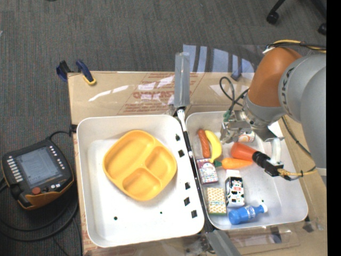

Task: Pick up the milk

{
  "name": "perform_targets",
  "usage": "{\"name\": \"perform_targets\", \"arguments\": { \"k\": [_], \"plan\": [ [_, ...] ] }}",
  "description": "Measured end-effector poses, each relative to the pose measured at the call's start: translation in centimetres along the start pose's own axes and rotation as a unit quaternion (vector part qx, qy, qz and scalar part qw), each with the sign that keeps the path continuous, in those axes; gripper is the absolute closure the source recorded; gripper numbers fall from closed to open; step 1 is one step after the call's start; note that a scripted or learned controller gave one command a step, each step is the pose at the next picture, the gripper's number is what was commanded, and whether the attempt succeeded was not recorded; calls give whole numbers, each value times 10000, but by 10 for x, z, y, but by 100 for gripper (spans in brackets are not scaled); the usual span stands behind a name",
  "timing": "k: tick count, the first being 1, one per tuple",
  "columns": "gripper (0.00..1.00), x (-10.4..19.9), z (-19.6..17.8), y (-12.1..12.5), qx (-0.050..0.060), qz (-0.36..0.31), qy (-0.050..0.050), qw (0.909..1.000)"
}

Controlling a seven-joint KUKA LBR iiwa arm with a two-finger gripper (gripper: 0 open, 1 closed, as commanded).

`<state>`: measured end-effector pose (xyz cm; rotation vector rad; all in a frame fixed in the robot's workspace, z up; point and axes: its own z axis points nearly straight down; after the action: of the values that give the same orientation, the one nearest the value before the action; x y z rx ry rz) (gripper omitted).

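My claw (pixel 233 128) hangs over the far end of the right bin (pixel 290 201), just beside the banana (pixel 214 144) — whether it stands wide or narrow I cannot tell, for the metal there is a small dark tangle from above.

The milk (pixel 234 191) is a small upright-printed carton lying flat, white with black cow patches; its lettering is too small to read. It lies nearer the camera than the banana, well apart from my claw, with a carrot (pixel 237 164) between.

Just beside the milk, toward the left bin (pixel 90 143), sit two little printed boxes: a reddish one (pixel 207 170) and a pale speckled one (pixel 216 200) (no words legible on either). A blue plastic bottle (pixel 246 214) lies touching the milk's near end. A glossy red-orange pepper shape (pixel 243 151) lies beside the carrot, and a sausage (pixel 204 143) flanks the banana.

The left bin holds a smooth yellow plate (pixel 139 165) with three compartments — rounded, matte plastic.
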<state>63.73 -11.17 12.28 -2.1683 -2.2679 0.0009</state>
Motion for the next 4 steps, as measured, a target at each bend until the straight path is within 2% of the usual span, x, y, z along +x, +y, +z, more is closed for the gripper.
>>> {"name": "perform_targets", "arguments": {
  "k": [1, 2, 3, 4],
  "plan": [
    [100, 31, 36, 8, -1, 111, -6, 9999],
    [100, 87, -64, -15, 0, 1940, -11, 9810],
    [100, 154, -63, 12, 5, 2896, -16, 9572],
    [100, 237, -69, -10, 16, 3517, -20, 9361]
  ]
}}
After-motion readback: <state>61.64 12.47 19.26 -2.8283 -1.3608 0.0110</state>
